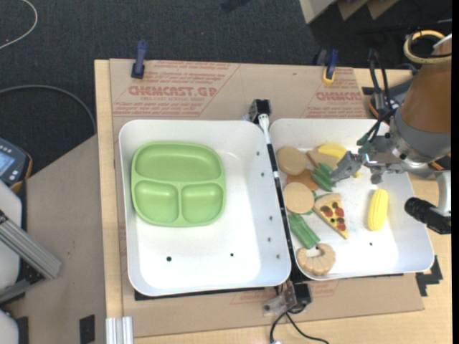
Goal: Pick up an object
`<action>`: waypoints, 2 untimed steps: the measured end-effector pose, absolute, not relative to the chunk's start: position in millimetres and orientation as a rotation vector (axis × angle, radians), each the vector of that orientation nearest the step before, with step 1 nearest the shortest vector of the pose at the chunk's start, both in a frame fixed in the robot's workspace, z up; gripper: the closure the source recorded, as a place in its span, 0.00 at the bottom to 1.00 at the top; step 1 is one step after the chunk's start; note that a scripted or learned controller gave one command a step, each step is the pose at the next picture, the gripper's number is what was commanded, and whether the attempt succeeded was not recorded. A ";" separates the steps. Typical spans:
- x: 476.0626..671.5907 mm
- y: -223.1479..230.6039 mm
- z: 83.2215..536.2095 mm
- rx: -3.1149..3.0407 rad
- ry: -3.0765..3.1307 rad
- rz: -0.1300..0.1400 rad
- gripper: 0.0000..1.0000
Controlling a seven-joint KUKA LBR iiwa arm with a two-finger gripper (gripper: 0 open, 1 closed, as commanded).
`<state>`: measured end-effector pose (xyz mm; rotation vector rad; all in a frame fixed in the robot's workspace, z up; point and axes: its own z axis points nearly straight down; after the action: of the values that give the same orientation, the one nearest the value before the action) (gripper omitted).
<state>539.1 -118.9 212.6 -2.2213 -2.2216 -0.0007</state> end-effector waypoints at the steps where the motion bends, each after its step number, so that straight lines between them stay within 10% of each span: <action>1: 508.4 -24.5 316.5 -2.213 -2.238 -0.017 0.00; 2: 508.5 -30.4 320.8 -2.222 -2.224 -0.004 1.00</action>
<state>508.5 -30.4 320.8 -2.2220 -2.2244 -0.0037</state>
